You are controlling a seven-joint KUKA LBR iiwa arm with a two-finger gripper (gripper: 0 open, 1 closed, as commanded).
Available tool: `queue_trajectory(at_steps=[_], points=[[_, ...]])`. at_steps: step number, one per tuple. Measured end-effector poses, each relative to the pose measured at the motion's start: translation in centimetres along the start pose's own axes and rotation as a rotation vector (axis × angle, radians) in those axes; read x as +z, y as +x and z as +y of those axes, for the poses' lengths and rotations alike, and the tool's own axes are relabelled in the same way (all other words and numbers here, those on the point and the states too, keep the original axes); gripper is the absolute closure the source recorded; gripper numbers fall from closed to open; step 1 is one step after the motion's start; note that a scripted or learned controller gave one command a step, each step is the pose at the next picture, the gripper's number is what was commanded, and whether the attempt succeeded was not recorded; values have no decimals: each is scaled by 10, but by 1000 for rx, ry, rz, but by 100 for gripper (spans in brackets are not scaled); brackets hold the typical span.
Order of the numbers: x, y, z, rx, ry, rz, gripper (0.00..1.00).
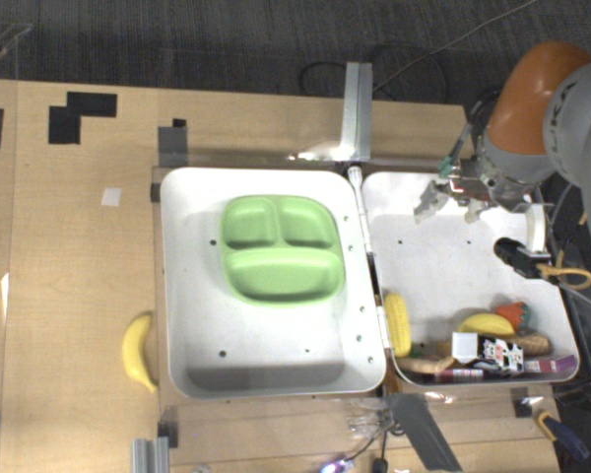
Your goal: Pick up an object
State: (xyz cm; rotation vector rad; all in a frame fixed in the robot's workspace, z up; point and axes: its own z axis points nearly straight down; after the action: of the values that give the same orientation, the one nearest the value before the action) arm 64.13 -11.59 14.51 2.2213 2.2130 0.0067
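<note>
White right bin (443, 264) under claw (451, 201), jaws spread wide and empty; toy pile (492, 348) sits well below-right of it, so straight descent likely grabs nothing.

I work in a lab: my plywood bench (69, 264) carries two white bins (276, 363), metal brackets (359, 106) and loose cables (424, 52).

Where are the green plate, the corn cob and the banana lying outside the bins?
green plate (280, 247): camera view, middle of the plate.
corn cob (398, 324): camera view, middle of the cob.
banana (138, 352): camera view, middle of its curve.
</note>
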Motion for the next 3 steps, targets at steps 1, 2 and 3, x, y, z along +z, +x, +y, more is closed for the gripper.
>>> queue_trajectory(at_steps=[1, 2, 3], points=[[55, -23, -40, -112, -5, 0, 0], [9, -8, -37, -158, 0, 1, 0], [57, -28, 28, -173, -2, 0, 0]])
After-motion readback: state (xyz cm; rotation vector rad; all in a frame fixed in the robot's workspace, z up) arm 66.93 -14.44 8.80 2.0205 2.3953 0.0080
